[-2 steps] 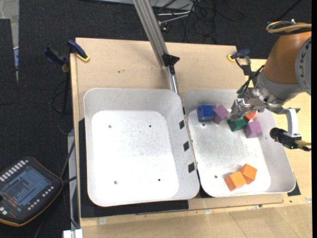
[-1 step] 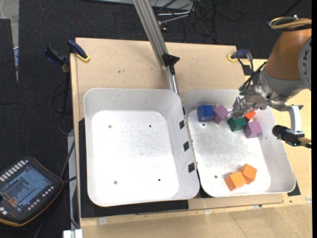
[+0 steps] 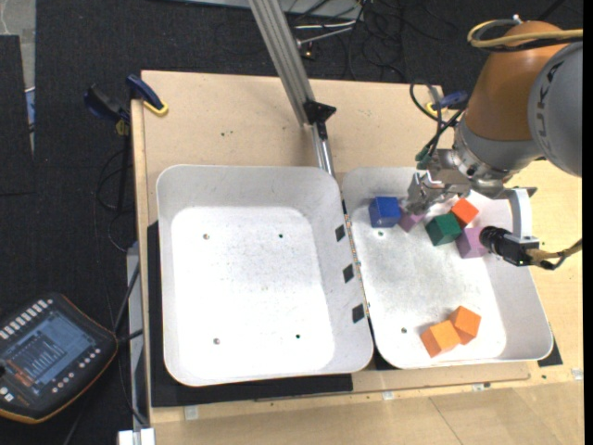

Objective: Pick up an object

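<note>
While the gripper [image 3: 419, 196] hangs low over the far end of the right bin [image 3: 519, 341], whether spread or pinched I cannot tell, the blue block [image 3: 384, 212] lies just to its left, with one green block [image 3: 444, 229], two purple pieces [image 3: 472, 243] and three orange blocks [image 3: 439, 338] around.
</note>
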Available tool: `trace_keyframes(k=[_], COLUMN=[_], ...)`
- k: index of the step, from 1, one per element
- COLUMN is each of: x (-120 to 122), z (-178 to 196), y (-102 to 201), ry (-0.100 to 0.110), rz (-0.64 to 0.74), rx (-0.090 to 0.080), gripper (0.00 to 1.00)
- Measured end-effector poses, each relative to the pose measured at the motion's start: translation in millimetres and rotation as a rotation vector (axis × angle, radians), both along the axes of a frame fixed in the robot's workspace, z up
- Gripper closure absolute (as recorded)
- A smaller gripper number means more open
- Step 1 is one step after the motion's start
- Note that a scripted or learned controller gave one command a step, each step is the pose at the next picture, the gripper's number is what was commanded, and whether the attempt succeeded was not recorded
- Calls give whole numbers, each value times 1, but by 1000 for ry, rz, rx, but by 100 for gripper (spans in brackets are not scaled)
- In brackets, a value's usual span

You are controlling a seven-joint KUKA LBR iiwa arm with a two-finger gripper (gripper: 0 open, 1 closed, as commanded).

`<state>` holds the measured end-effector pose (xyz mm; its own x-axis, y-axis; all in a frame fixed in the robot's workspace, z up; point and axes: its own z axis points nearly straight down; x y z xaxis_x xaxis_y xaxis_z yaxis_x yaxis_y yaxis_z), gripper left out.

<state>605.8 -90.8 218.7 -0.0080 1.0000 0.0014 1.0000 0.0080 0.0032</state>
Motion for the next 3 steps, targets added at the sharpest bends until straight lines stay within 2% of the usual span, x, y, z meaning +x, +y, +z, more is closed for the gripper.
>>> trace_keyframes(k=[1, 3], x=[10, 14], z=[-5, 22], y=[52, 155], ry=[2, 1], rz=[0, 0], rx=[0, 1], gripper=[100, 100])
